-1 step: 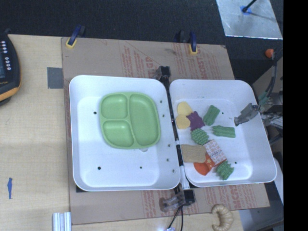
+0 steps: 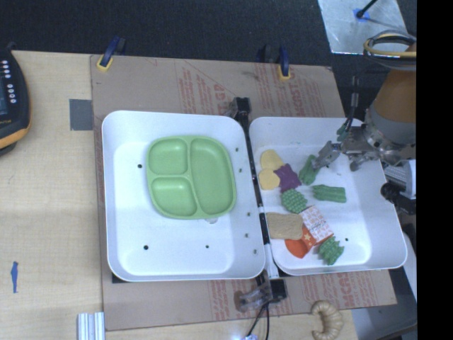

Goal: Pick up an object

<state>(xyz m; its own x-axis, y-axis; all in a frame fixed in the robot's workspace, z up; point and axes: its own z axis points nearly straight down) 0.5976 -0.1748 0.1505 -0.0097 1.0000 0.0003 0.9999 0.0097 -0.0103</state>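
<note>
The right bin (image 2: 375, 239) holds several toy foods. Two yellow pieces (image 2: 270, 170) lie by its left wall with a purple piece (image 2: 287, 176) beside them. Near these are a dark green pickle (image 2: 308, 170), a green ridged piece (image 2: 329, 193) and a green textured piece (image 2: 294, 201). Toward the front are a tan slice (image 2: 284, 225), a red and white packet (image 2: 317, 224), an orange-red piece (image 2: 297, 248) and a green floret (image 2: 330, 250). My gripper (image 2: 345, 156) hangs over the bin's back right part, open, with nothing between its fingers. Its left finger (image 2: 327, 151) is close to the pickle.
The left bin (image 2: 127, 246) carries a light green divided plate (image 2: 191, 176). Clamps (image 2: 284, 64) hold the cardboard sheet under both bins. A black and orange pendant (image 2: 10, 98) lies at the far left, and a beige curled object (image 2: 327, 319) sits in front of the right bin.
</note>
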